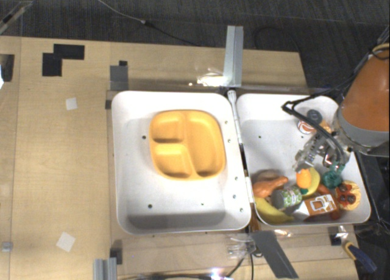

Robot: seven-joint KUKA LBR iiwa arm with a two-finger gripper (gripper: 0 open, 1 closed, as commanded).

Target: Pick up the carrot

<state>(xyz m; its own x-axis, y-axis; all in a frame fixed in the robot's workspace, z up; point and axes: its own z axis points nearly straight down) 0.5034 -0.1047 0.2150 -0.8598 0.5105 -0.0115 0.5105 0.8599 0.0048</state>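
Note:
The carrot (303, 179) shows as a small orange piece in the right bin (268, 120), lying against a yellow-green item (313, 180) in the clutter near the bin's front. My gripper (319, 158) hangs just above and behind it, pointing down into the bin, with its fingers (306, 157) apart and nothing between them. The arm's orange band (365, 99) rises at the right edge. Part of the carrot is hidden by its neighbours.
Around the carrot lie a brown-orange lump (270, 183), a banana (271, 211), a dark bottle (289, 198), a brown carton (320, 205), a teal piece (332, 180) and red fruit (348, 194). The left bin (131, 169) holds a yellow divided plate (186, 143).

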